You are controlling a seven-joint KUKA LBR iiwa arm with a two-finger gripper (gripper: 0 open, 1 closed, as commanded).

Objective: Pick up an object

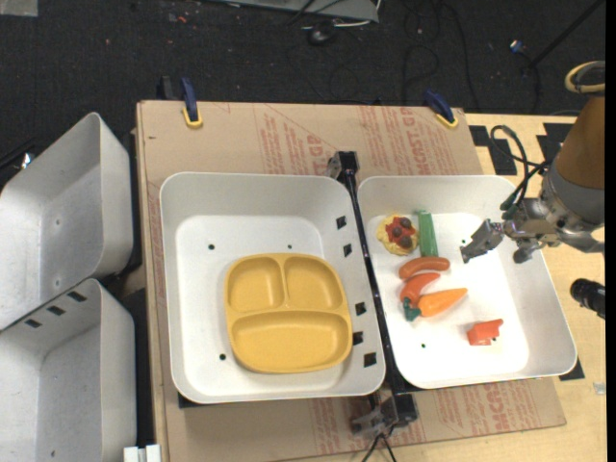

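carrot [443, 301], long axis left-right, tip right

1. A dark, speckled floor [87, 46] surrounds the bench.
2. Black cables [423, 61] trail across the floor beyond the bench's far edge.
3. A brown cardboard sheet [279, 138] covers the bench top, held by two blue-and-yellow clamps [192, 104] at its far edge.
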